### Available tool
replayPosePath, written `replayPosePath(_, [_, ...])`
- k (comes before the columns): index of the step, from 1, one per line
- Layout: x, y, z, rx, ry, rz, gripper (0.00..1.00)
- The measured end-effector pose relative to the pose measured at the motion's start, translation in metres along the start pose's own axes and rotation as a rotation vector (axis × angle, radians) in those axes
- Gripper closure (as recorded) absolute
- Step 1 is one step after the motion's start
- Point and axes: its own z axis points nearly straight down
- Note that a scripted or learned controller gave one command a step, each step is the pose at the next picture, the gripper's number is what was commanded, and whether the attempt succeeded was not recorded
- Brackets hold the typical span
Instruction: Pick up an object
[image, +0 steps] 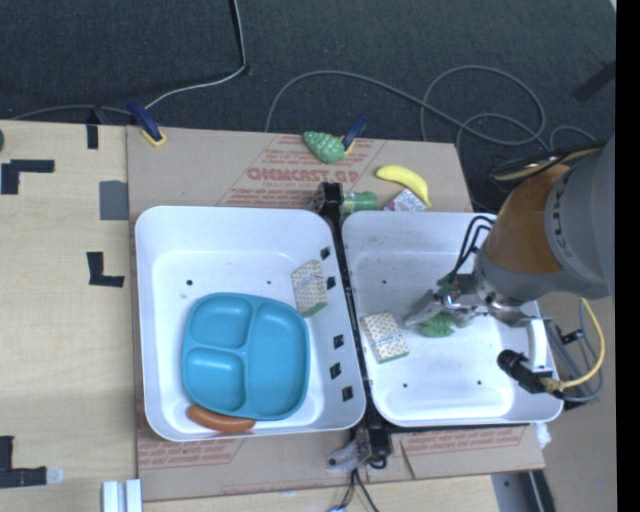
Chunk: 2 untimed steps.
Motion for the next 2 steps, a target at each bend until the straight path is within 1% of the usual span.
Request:
replayPosePath(1, [0.000, 0.000, -0.010, 0.000, -0.001, 0.000, 1.00])
replayPosePath(2, [0.045, 0.031, -0.069, 0.006, 0.003, -0.002, 1.00])
